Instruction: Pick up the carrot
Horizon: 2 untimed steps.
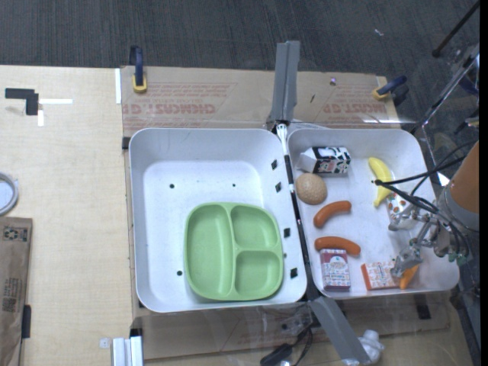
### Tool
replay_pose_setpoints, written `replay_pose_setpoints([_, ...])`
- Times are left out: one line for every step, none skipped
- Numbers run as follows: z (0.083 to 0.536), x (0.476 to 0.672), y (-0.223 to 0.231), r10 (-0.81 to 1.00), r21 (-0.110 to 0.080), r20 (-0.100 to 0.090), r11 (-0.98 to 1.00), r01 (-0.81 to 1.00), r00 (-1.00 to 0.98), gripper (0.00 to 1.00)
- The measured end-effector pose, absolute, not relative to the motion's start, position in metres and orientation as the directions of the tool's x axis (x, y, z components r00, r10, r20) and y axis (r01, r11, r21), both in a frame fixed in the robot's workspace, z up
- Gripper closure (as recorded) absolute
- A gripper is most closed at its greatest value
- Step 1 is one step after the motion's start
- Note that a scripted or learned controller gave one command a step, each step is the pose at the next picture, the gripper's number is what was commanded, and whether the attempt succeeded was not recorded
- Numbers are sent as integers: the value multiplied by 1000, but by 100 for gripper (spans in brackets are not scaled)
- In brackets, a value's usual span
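Your gripper [406, 268] sits low in the right bin's [358, 133] near right corner with its fingers closed around the small orange carrot [409, 275], just right of a red-and-white packet [377, 275], so the grasp looks made and only the lift remains.

Arm [467, 197] showed an orange band at the frame edge. Gripper [408, 259] was bare silvery metal, skeletal linkages and thin fingers. Black cables [408, 178] ran across to it.
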State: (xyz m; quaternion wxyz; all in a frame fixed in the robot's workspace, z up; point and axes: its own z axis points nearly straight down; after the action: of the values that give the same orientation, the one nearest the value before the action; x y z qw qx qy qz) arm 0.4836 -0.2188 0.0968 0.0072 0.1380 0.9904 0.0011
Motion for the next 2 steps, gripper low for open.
replay_pose_setpoints([106, 483, -219, 276, 4, -10, 961, 276, -961, 100])
replay_pose_setpoints([115, 485, -218, 279, 6, -14, 960, 279, -960, 100])
